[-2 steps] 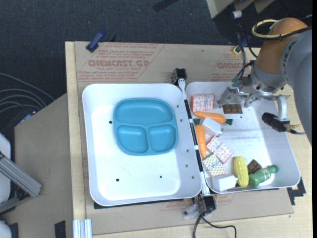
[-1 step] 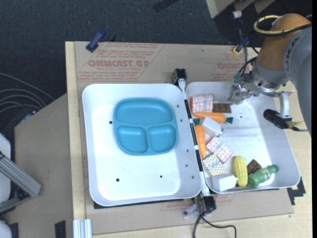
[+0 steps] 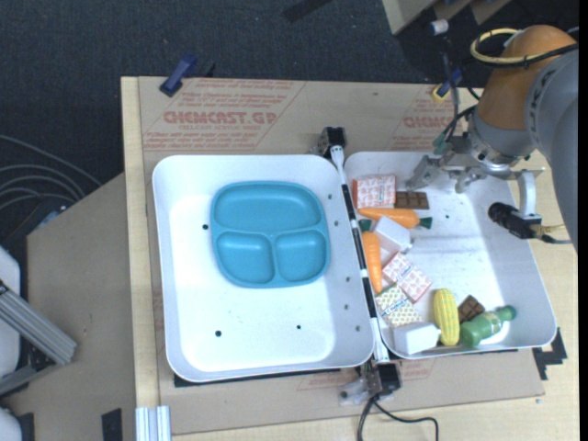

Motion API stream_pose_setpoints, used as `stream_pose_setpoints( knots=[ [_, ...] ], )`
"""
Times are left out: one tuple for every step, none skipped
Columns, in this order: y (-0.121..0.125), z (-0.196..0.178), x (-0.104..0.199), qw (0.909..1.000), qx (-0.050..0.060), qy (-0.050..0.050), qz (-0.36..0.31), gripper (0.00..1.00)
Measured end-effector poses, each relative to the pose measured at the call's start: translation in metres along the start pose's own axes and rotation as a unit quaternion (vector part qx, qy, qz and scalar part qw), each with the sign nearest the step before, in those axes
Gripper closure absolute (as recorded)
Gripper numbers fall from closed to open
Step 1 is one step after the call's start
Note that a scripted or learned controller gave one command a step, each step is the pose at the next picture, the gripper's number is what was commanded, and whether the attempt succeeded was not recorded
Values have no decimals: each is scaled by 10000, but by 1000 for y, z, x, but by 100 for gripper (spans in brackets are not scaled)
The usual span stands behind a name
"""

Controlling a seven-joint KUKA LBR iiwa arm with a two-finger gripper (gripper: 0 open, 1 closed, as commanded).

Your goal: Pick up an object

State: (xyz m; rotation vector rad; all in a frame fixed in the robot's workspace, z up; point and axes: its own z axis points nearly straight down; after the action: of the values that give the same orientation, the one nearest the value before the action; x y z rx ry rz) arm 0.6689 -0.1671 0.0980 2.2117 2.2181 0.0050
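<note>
My gripper [image 3: 447,171] hangs over the far end of the right bin [image 3: 514,265], just right of a small brown block [image 3: 415,200]. Nothing shows in its grasp. Along the bin's left side lie a red-and-white patterned pack [image 3: 375,191], an orange carrot [image 3: 390,217], a second carrot [image 3: 370,257], a white block [image 3: 393,237] and two more patterned packs [image 3: 405,279]. At the near end sit a yellow corn cob [image 3: 445,315], a green bottle [image 3: 485,326], a brown piece [image 3: 470,307] and another white block [image 3: 421,338].
The left bin [image 3: 184,274] holds a blue compartment tray [image 3: 269,231]. A black divider with clamps [image 3: 354,237] runs between the bins. The arm's grey body with its orange band [image 3: 514,90] reaches in from the top right.
</note>
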Motion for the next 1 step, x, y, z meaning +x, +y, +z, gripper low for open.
stream_pose_setpoints(
  knots=[
    [-23, 12, 43, 10000, 43, 20, 15, 0]
  ],
)
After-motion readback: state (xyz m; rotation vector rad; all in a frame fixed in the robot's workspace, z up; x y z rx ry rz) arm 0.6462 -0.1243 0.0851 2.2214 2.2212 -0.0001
